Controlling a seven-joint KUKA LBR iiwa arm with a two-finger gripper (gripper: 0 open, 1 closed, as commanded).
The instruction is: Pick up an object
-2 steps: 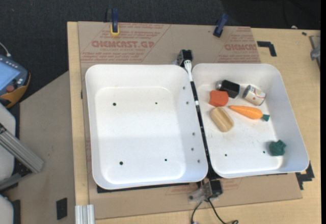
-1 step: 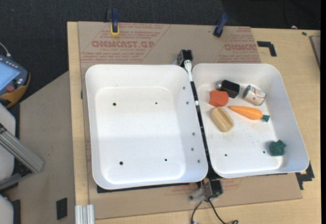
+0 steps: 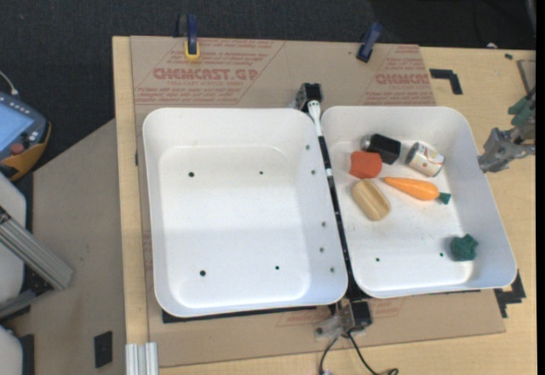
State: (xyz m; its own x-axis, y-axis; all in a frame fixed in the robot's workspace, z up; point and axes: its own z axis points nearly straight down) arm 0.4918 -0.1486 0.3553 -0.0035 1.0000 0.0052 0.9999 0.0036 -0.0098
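From my remote station I noted the left bin point(image 3: 230, 211) on the counter point(image 3: 136, 109) held nothing I could list. The right bin point(image 3: 477, 194) carried six items: an orange-red block point(image 3: 366, 164), a tan rounded piece point(image 3: 371, 199) just below it, a black object point(image 3: 384, 147) near the block's upper right, a white cylinder point(image 3: 424, 158) beside that, an orange carrot point(image 3: 412, 188) lying flat, and a green lump point(image 3: 463, 248) well apart by the near right corner. The end effector point(image 3: 504, 149) sat at the frame's right, outside the bin rim; its opening I could not tell.
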